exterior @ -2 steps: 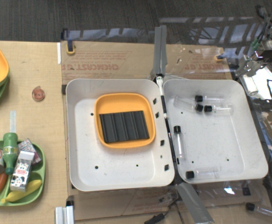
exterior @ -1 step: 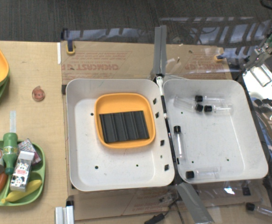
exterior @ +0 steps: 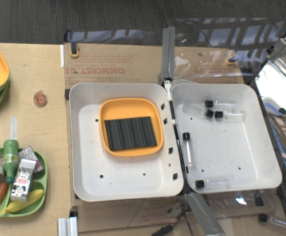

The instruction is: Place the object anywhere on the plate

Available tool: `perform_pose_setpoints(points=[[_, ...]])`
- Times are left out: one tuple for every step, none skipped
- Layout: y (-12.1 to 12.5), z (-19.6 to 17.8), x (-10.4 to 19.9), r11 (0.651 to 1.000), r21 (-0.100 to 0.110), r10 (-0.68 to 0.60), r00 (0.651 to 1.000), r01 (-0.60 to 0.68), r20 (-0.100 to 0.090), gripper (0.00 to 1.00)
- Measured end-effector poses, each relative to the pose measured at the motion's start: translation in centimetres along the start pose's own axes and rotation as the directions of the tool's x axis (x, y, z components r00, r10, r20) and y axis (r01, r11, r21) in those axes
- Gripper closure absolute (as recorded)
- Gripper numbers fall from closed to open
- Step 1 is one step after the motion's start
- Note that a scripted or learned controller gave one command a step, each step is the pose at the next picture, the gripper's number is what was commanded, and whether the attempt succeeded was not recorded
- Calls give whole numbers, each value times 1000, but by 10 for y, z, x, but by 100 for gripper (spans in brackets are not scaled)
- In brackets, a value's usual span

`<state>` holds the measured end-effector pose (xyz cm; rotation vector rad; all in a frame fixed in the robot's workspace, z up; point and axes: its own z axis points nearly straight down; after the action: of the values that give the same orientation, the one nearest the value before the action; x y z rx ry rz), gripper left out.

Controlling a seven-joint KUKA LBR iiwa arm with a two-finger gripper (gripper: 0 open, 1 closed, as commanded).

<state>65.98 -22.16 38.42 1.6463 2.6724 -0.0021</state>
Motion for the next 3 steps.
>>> perform_pose_setpoints(points=[[0, -58, -1, 957, -1, -290, 957, 290, 1, 100], [0, -58, -1, 957, -1, -290, 957, 290, 1, 0], [-17, -58, 8, 782, -2, -623, 782, 623, -1, 0]])
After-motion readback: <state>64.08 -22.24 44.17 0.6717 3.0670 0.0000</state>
